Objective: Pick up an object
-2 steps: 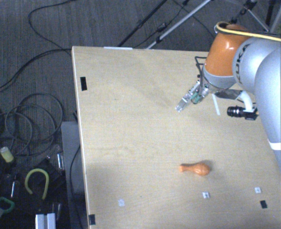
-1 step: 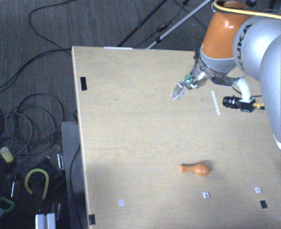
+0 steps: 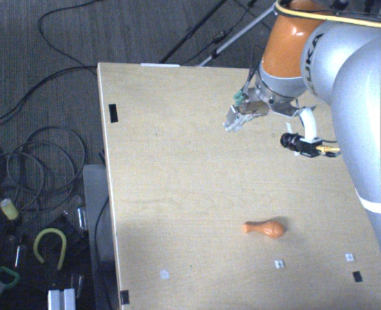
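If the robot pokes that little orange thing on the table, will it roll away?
Probably it would wobble or swing round rather than roll straight: the orange thing has a round fat end and a thin neck. It looks small, so likely light. Its smooth round shape might slip from the gripper.

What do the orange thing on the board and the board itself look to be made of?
Orange object: looks like soft rubber or plastic, smooth and slightly glossy, bulb-shaped with a narrow neck; too small to be sure. Board: pale wood or laminate, matte, with faint grain and an even tan colour.
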